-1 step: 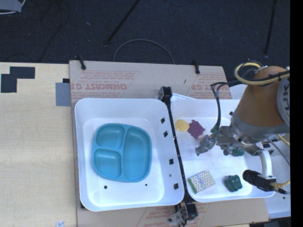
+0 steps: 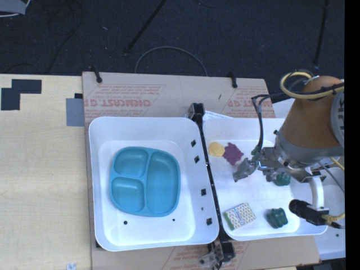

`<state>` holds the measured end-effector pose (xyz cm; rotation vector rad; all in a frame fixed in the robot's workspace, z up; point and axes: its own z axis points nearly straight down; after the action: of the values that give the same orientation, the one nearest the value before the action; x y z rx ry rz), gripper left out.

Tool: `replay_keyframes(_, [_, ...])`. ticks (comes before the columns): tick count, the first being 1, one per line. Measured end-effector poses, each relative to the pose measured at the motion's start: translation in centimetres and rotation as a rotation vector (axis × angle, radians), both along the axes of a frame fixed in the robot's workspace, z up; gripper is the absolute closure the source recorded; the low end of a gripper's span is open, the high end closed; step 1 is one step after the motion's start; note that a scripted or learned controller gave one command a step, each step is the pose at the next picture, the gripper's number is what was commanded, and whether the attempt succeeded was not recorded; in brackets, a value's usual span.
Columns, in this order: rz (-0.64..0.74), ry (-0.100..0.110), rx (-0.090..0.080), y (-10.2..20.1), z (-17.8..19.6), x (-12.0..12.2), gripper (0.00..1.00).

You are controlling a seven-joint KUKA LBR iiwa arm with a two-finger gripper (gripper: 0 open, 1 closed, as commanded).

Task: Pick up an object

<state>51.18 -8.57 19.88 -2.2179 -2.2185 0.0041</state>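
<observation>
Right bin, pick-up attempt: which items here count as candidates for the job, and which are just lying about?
Belongs to the job:
- gripper, low over the right bin
- yellow piece
- purple piece
- patterned packet
- dark green object

Lying about:
- blue divided plate in the left bin
- cardboard sheet under both bins

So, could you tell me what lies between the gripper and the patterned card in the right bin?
In the camera view, only bare white bin floor separates the gripper from the patterned card.
</observation>
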Motion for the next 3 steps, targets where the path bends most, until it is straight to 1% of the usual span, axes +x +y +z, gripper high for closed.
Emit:
replay_keyframes(1, [-0.001,0.005,0.001,-0.7,-5.6,-0.8,0.00])
replay_keyframes(2, [0.000,0.004,0.001,-0.6,-11.0,-1.0,0.00])
replay_keyframes(3, [-0.008,0.002,0.001,-0.8,-9.7,-0.9,1.00])
